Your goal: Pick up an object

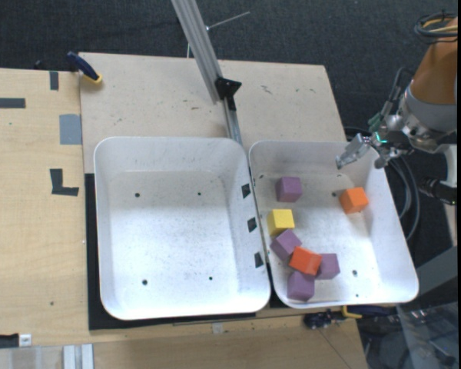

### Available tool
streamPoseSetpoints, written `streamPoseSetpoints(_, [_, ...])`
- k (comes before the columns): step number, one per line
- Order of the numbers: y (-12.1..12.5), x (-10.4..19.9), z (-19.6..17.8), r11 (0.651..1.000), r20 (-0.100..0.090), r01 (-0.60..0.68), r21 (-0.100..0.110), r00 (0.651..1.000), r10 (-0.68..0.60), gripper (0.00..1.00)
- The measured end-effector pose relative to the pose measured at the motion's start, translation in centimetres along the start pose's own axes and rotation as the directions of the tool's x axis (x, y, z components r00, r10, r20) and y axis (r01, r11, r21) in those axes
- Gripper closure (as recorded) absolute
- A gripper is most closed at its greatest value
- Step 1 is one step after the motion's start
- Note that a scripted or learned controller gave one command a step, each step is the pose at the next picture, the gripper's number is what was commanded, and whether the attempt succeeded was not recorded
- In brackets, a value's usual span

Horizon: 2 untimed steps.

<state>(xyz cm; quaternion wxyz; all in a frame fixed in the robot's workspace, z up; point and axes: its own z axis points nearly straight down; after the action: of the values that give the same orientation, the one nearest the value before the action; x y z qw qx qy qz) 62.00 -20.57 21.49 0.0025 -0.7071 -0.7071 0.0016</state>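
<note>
Your gripper (359, 151) up at the right bin's (384, 279) 1 o'clock rim, can't tell its opening, orange cube (354, 199) just below at 6.

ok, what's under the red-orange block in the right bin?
The red-orange block lies on top of the purple blocks clustered in the right bin, overlapping them. What lies directly beneath it is covered.

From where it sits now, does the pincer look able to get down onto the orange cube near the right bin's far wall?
Probably yes: the orange cube sits alone, apart from other blocks, with the pincer just above it.
</note>
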Motion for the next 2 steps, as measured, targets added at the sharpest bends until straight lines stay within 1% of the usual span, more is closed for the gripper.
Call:
streamPoseSetpoints(1, [0.1,0.0,-0.3,1.0,0.003,0.001,-0.004,1.0,-0.001,0.0])
streamPoseSetpoints(2, [-0.4,0.0,4.2,1.0,0.001,0.001,0.0,1.0,-0.001,0.0])
